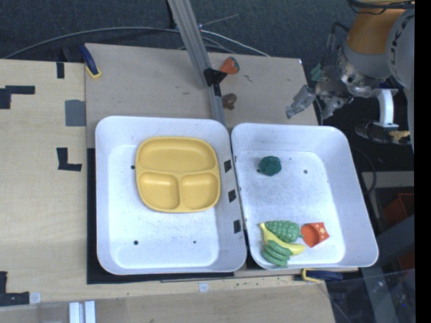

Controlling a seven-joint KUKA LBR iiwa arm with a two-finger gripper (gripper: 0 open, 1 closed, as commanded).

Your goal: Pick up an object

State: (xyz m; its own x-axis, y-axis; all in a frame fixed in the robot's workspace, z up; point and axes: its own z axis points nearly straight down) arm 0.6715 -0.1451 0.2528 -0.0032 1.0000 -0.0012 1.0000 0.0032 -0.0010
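Note:
The right bin (pixel 337 155) holds a dark green round toy (pixel 270 165) near its back left. At its front lie a green bumpy toy (pixel 283 231), a yellow banana-like piece (pixel 291 247), a green pod-shaped toy (pixel 275 254) and a small red-orange toy (pixel 314 234). My gripper (pixel 316 103) hangs above the bench just behind the right bin's back edge, well clear of all the toys. Its fingers look spread with nothing between them.
The left bin (pixel 114 180) carries a yellow three-compartment plate (pixel 178 173). A grey metal pole (pixel 192 32) slants down to the gap between the bins. A small orange item (pixel 230 64) and a brown one (pixel 229 101) lie on the bench behind the bins.

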